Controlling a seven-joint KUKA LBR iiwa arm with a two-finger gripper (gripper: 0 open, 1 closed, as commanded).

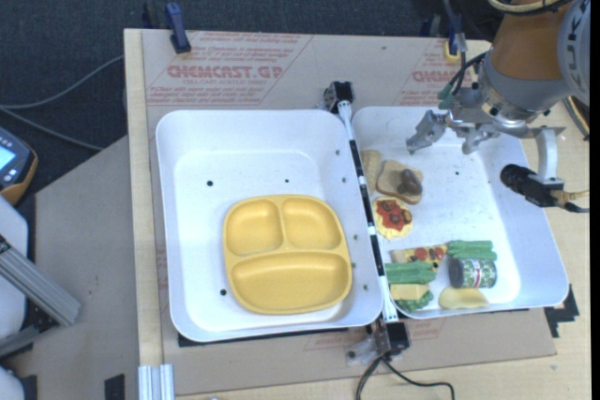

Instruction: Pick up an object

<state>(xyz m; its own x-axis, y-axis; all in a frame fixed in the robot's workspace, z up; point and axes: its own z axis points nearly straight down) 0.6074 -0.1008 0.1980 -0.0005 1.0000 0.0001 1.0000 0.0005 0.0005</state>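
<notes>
My gripper point(452, 132) hangs above the far end of the right bin point(525, 229), its two fingers point(424, 135) spread apart with nothing between them. They are splayed, as I judge it, ready to close on whatever I drop to. The pickings lie nearer and to the left of me: a brown sandwich-like piece point(399, 182) just below my left finger, then a round red-topped item point(393, 217) hard against the divider between the bins. In the near end sits a crowded cluster: green pieces point(469, 249), a small can point(472, 274), a yellow piece point(463, 299) and a flat multicoloured item point(419, 255), touching or nearly so, which could foul a clean grasp. The sandwich-like piece stands more apart. In the left bin point(187, 201) rests a yellow divided plate point(285, 254), well out of my way.
</notes>
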